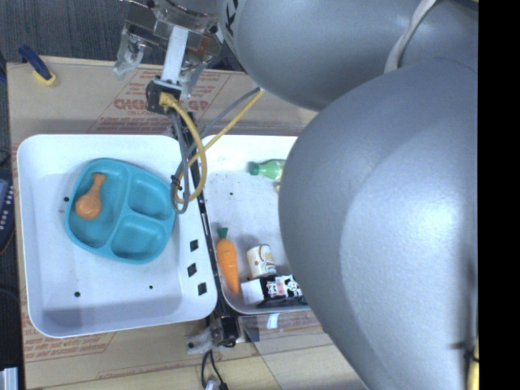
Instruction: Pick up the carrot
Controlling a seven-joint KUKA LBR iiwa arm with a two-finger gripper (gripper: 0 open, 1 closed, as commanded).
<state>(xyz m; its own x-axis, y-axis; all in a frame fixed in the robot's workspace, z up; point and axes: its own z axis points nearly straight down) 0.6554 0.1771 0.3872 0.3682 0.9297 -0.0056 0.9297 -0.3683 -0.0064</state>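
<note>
carrot | right bin left edge | arm overhead

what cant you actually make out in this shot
- Right bin: the grey arm covers most of it in the camera view.
- Green bottle: its right end goes under the arm.
- Black-and-white carton beside the carrot: partly under the arm, print too small to read.
- Hand: blurred near the top edge, grip unclear.

We count two white bins, one blue plate, one orange spoon, one carrot, one green bottle, one cup and one carton.
</note>
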